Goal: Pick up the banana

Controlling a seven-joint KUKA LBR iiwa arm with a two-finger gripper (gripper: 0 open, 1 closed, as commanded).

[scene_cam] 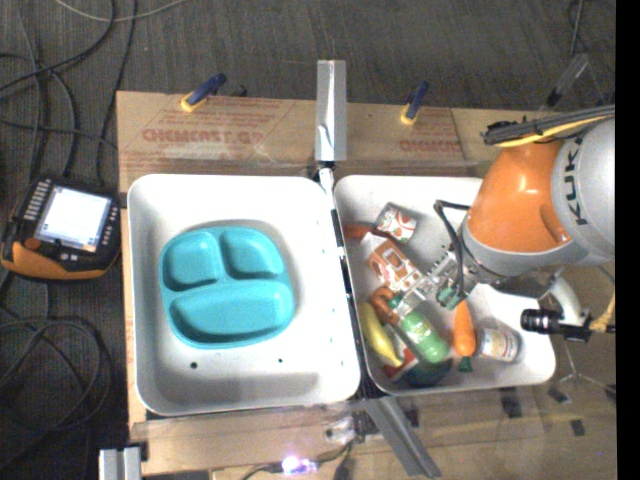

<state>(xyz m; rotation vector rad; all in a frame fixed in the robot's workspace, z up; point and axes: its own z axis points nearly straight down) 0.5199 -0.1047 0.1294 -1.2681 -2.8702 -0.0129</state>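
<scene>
A smooth turquoise divided plate (229, 286), with three rounded compartments, is lying in the left white bin (140, 268). In the right bin (540, 363), the curved yellow banana (378, 334) is resting at 7 o'clock beside the left wall, touching a glossy green bottle (424, 336). A tapered orange carrot (463, 330) is lying at 5 o'clock. The metallic gripper (437, 286) is hovering over the clutter; whether it is spread cannot be told.

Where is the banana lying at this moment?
The banana lies in the right bin, near its left wall toward the front, just left of the green bottle and below-left of the gripper.
</scene>
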